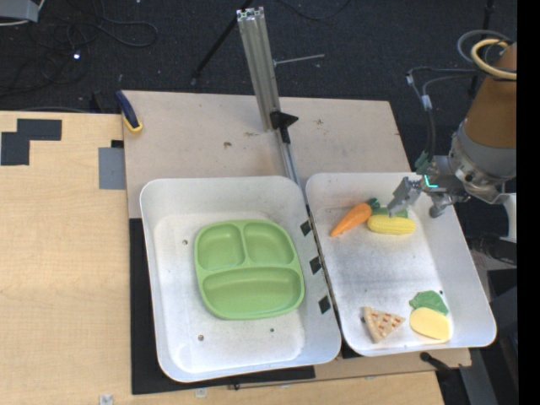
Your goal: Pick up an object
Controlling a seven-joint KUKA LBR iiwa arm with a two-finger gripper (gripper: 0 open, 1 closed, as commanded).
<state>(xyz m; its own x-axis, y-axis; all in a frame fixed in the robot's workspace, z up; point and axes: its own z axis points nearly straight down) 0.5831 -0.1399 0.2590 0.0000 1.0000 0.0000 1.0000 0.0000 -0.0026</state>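
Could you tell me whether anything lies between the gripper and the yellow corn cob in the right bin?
Nothing visible does. The gripper hangs just above the yellow corn cob at its right end. The toy carrot lies close by on the cob's left, away from the gripper's side.

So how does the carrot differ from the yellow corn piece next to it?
The carrot is orange, tapered and lies at a slant; the corn is yellow, blunt-ended and lies level. The carrot lies clear of the gripper, whereas the corn sits right under one finger. Both lie at the far end of the right bin, nearly touching.
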